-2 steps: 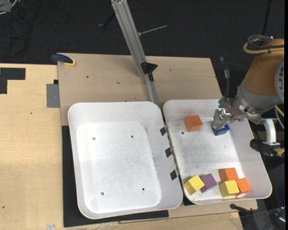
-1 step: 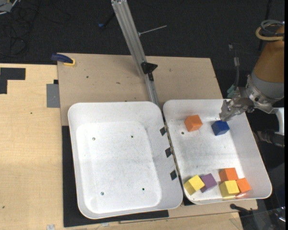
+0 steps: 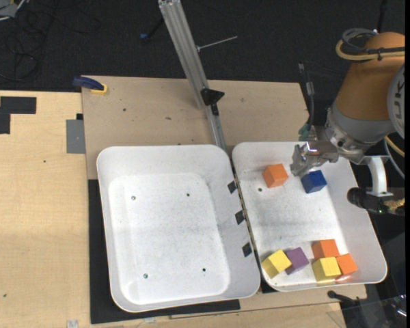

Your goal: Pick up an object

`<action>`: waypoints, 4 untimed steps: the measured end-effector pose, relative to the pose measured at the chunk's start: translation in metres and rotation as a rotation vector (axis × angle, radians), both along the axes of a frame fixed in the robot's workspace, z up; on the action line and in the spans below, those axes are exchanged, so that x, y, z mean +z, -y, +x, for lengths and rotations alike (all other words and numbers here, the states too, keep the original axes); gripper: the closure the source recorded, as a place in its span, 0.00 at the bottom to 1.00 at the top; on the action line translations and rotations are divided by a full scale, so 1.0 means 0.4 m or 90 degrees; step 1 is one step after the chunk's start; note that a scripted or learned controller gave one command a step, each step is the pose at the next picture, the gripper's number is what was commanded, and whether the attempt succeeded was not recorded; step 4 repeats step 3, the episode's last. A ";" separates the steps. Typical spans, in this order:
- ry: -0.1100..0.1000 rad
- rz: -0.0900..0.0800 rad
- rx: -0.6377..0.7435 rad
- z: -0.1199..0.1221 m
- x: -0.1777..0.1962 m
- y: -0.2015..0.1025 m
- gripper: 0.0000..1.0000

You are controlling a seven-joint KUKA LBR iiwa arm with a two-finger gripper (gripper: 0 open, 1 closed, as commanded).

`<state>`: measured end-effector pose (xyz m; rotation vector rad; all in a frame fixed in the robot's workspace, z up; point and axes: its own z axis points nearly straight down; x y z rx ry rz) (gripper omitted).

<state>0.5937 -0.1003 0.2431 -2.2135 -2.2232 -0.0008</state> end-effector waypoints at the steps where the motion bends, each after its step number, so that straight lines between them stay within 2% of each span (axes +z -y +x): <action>1: -0.002 0.000 0.000 -0.033 -0.026 -0.118 1.00; 3: -0.002 -0.001 0.000 -0.096 -0.013 -0.376 1.00; 4: -0.002 -0.001 0.000 -0.096 -0.013 -0.376 1.00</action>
